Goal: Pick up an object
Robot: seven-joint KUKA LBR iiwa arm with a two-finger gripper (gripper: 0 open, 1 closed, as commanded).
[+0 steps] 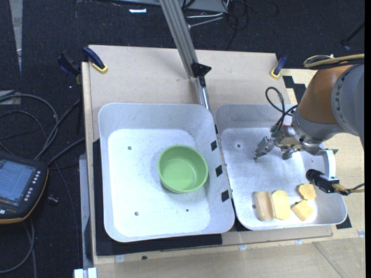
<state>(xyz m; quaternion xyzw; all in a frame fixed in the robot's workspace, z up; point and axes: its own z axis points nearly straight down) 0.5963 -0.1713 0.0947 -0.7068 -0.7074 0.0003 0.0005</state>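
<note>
In the right bin [243, 135] the claw [268, 147] hangs low over bare white floor, its small grey tips too blurred to say whether spread or pressed together. The arm [330, 100] runs off the right edge, wrist cables crowding it. Pale yellow pieces [282, 204] cluster along the near wall, shapes hard to name. Left bin [116, 155]: a green bowl [183, 168].

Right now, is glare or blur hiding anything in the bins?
Camera view: lighting is even and soft, no hard glare on either white bin; the green bowl and the yellow pieces read sharp; the gripper is small, dark and slightly soft, so its fingers are hard to make out; the floor around the bench is dim.
</note>
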